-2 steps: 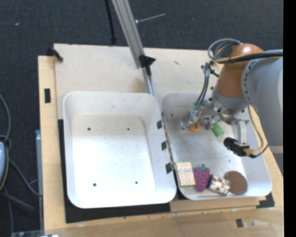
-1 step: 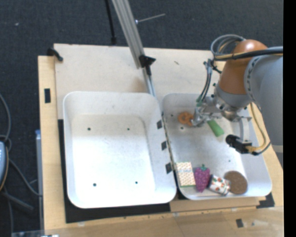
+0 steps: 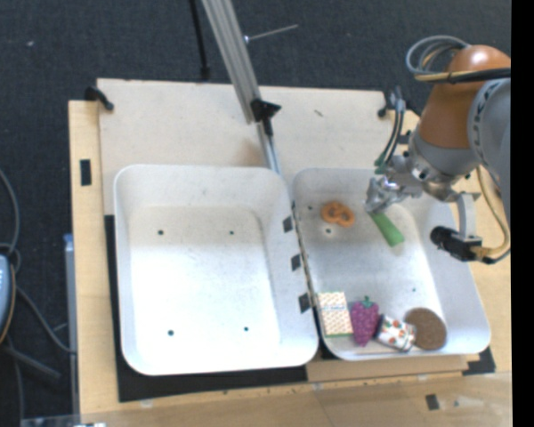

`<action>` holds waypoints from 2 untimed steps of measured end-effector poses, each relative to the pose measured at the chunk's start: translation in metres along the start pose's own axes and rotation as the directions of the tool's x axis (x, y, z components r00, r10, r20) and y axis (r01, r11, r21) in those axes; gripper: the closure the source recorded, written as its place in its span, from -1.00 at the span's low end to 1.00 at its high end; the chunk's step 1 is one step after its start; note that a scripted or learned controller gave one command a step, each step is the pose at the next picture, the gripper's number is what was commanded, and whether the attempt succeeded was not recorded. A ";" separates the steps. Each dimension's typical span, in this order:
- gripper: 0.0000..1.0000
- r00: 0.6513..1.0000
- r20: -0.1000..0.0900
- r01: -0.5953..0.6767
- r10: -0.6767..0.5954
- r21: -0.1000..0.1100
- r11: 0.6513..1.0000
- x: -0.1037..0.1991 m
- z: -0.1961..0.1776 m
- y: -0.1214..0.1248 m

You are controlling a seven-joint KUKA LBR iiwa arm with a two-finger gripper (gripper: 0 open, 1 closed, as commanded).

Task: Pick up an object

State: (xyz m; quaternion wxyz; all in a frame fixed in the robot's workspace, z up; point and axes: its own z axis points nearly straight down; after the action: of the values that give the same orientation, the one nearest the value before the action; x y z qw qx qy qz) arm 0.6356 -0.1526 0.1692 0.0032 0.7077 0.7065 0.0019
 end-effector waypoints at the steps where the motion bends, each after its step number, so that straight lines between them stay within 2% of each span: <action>1: 1.00 1.000 -0.001 0.005 -0.005 0.000 1.000 0.006 -0.047 0.003; 2: 1.00 1.000 0.000 0.005 -0.005 0.000 1.000 0.004 -0.098 0.005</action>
State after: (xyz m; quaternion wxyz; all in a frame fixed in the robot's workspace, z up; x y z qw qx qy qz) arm 0.6398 -0.1484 0.2672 0.0030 0.7059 0.7083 0.0019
